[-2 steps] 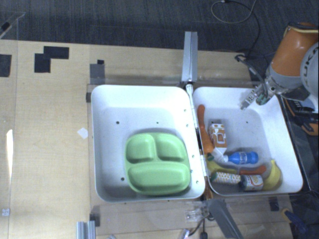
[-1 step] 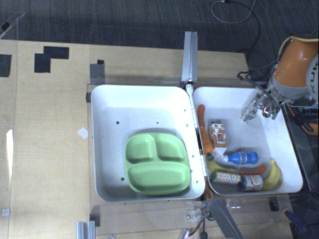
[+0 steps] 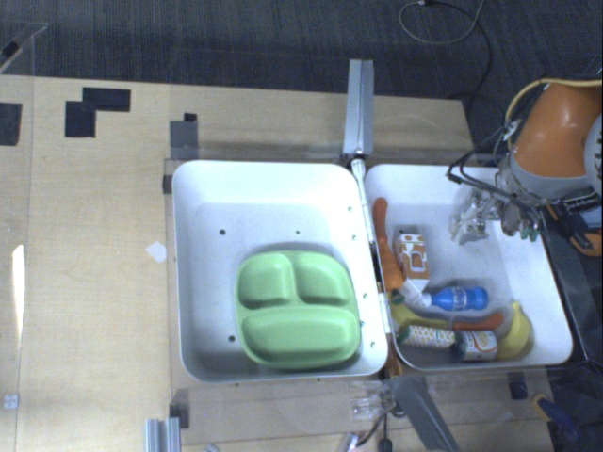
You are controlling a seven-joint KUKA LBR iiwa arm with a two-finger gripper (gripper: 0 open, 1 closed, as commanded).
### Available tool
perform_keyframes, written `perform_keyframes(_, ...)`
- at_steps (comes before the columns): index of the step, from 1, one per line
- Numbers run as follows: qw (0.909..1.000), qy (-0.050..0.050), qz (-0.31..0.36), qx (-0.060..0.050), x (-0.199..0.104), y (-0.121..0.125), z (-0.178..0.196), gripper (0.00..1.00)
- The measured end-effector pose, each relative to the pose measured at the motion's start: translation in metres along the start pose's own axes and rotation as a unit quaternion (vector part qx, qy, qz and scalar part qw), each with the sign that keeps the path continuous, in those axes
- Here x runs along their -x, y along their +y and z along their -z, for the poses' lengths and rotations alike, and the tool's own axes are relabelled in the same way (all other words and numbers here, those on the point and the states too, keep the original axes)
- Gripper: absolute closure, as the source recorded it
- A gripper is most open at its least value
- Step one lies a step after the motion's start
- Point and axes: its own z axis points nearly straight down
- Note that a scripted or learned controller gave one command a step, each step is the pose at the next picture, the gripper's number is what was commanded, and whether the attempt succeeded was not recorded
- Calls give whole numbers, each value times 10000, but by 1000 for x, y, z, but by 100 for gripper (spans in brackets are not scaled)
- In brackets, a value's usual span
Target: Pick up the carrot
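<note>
The carrot (image 3: pixel 385 245) is long and orange. It lies along the left wall of the right bin (image 3: pixel 537 281), running from the far end toward the middle. My gripper (image 3: pixel 474 220) hangs over the far right part of that bin, to the right of the carrot and well apart from it. Nothing shows in it. The arm's orange band (image 3: pixel 556 130) sits above the bin's far right corner.
A small orange and white carton (image 3: pixel 411 252) lies just right of the carrot. A blue bottle (image 3: pixel 458 299), a banana (image 3: pixel 517 331) and a few packets crowd the near end. The left bin (image 3: pixel 198 252) holds a green divided plate (image 3: pixel 297 307).
</note>
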Motion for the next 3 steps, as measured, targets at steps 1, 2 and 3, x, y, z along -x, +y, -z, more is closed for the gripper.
perform_keyframes(1, 9842, -12, 1770, 1, 29, -1, 0, 100)
perform_keyframes(2, 9451, -21, 3268, -5, 39, -8, 1, 100)
perform_keyframes(3, 8755, -13, 4832, -3, 34, 4, 1, 100)
